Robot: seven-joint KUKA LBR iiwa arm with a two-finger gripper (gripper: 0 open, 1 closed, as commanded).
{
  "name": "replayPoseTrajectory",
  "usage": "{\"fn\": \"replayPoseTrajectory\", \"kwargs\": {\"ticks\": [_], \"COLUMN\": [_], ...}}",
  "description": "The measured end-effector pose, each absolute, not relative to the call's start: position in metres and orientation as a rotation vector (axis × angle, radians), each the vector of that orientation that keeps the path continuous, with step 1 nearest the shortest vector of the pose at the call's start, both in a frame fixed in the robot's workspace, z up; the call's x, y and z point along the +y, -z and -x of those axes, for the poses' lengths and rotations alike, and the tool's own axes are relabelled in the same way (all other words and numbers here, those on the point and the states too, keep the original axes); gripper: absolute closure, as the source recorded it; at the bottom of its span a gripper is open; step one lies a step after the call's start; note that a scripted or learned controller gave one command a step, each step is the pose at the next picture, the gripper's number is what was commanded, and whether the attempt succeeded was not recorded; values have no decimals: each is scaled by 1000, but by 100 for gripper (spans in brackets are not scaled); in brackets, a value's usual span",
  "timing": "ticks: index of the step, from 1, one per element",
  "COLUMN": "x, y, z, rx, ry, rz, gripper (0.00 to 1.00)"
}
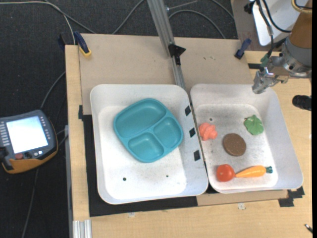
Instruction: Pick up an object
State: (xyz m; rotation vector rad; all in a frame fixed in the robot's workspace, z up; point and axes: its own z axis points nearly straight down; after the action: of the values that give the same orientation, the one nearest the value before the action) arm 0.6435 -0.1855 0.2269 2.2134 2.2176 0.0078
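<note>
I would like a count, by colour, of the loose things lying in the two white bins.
Teal: 1, the teal divided plastic plate in the left bin.
Pink: 1, the pink lumpy toy.
Green: 1, the green leafy toy.
Brown: 1, the brown round disc.
Red: 1, the red toy tomato.
Orange: 1, the orange toy carrot.
Total: 6.

No text, label, brand, number or sign can be read anywhere here. The grey and orange handheld control pendant [26,140] at the left edge has a lit screen, but it shows as a blank pale glare with no legible characters. Small markings beside its screen are too blurred to make out.
</note>
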Motion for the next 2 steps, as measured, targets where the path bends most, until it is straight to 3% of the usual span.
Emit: {"fn": "replayPoseTrajectory", "kwargs": {"ticks": [1, 2], "x": [-185, -129], "y": [-269, -253], "z": [-645, -632], "rx": [2219, 2231], "ry": [-5, 0], "rz": [-2216, -2218], "gripper": [100, 100]}}
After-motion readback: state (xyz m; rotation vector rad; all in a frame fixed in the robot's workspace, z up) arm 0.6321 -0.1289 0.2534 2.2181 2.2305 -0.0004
